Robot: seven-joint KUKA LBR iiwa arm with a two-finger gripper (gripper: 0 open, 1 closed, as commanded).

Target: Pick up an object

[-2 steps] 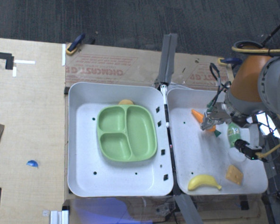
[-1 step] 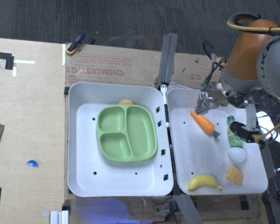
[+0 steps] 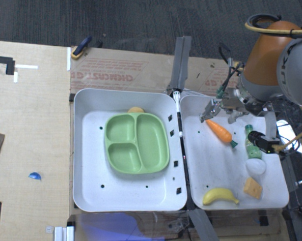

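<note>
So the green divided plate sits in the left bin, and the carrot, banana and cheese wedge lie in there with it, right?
Not quite. The green divided plate does sit in the left bin, but the carrot, banana and cheese wedge lie in the right bin, as the camera view shows.

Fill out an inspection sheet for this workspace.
Surface: two white bins side by side on a bench.
Job's things: carrot, banana, egg, cheese wedge and green bottle in the right bin.
Clutter: green divided plate in the left bin, a yellowish item behind it.
Grippers: gripper above the carrot, holding nothing.
Cables: cables looped over the arm.
Surroundings: cardboard sheet, dark floor.
</note>
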